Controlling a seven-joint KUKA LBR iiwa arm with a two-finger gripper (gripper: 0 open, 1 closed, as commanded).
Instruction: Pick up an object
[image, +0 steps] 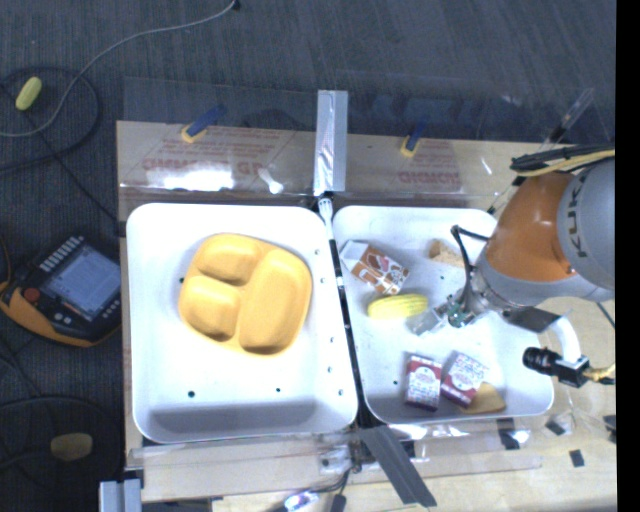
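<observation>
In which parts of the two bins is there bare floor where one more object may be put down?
In the left bin, bare floor runs along the near edge and the far corners around the yellow tray. The right bin is crowded: snack packet, yellow corn, the gripper and two red packets. Its near-left corner, left of those packets, is bare.

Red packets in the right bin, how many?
2, side by side near the front edge of the right bin: the left packet and the right packet, which overlaps a tan item. The arm could hide more.
</observation>
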